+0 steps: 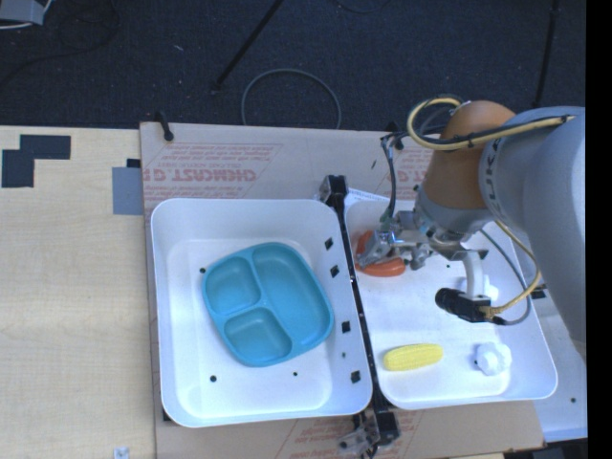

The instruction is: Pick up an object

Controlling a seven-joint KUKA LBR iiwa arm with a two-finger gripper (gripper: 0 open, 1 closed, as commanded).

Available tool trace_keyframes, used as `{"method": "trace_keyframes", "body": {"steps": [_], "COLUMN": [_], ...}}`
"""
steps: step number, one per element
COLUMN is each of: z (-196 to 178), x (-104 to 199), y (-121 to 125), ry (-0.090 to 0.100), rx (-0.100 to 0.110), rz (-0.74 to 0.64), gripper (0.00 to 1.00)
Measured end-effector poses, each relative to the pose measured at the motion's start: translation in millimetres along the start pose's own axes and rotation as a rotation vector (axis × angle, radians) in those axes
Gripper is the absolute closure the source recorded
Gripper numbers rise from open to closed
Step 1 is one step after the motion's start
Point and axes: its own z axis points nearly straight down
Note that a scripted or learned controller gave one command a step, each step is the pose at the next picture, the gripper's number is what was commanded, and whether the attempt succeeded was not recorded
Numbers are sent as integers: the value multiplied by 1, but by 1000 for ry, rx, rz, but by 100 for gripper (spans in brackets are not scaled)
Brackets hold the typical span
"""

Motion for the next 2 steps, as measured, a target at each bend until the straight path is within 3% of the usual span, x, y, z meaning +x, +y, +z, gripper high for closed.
{"method": "trace_keyframes", "body": {"steps": [1,2], "z": [20,10], "x": [2,-2], "y": [0,-1], "ry": [0,-5], "rx": [-4,0], "rz": [1,6], "gripper": [0,100]}}
